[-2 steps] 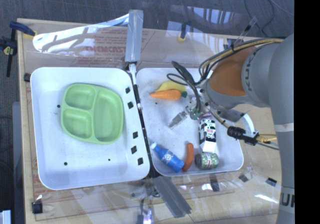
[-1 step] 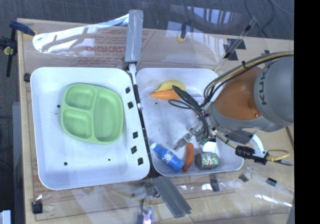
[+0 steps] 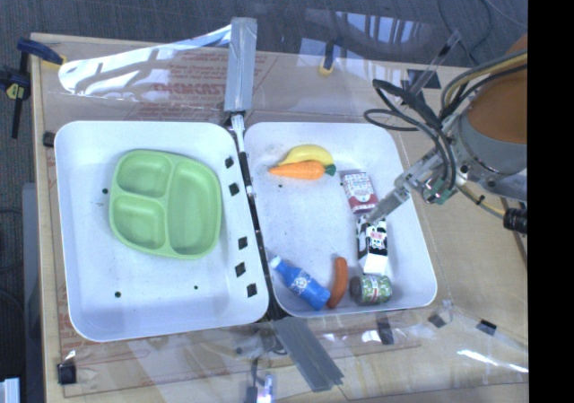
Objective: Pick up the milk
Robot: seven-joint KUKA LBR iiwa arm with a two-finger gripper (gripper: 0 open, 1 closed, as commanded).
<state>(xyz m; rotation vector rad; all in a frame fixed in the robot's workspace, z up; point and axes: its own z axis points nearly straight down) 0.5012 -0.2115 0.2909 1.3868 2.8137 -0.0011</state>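
Approach step, by the look of it: claw (image 3: pixel 381 209) reaching in from the surface's right edge, tips low over the right bin (image 3: pixel 408 168) and just above the milk (image 3: pixel 374 247). Cannot tell how wide the claw stands; nothing visibly between its tips. Milk carton lying flat near the right bin's right wall, toward the front, between a red-labelled packet (image 3: pixel 358 190) behind and a green can (image 3: pixel 371 288) in front, close to touching the can. Next, probably: a short drop onto the carton's upper end, then a close across its narrow sides, clear of packet and can.
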